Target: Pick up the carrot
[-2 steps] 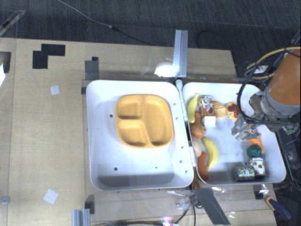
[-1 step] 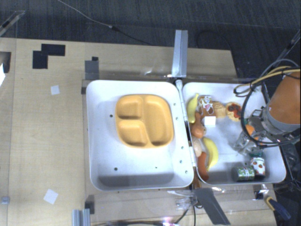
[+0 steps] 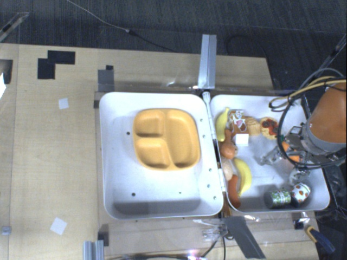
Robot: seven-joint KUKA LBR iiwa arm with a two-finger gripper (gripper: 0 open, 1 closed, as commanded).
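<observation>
Claw point(image 3: 288, 158) low in right bin point(image 3: 320, 202), closed on carrot point(image 3: 293, 157), orange showing between fingers. Can point(image 3: 280, 198) and patterned ball point(image 3: 301, 193) near front wall. Two bananas point(image 3: 244, 176), more food heaped along left wall. Left bin point(image 3: 116, 145) with yellow divided tray point(image 3: 165, 138). Wooden bench point(image 3: 49, 161) beneath, dark carpet point(image 3: 162, 10) beyond.

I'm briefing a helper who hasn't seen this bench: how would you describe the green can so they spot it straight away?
Start at the right-hand white bin, the one crowded with toy food, and go to its near edge. The green can lies on its side there, just left of a small round white ball. It is the dark green cylinder among yellow bananas and orange-brown pieces.
</observation>
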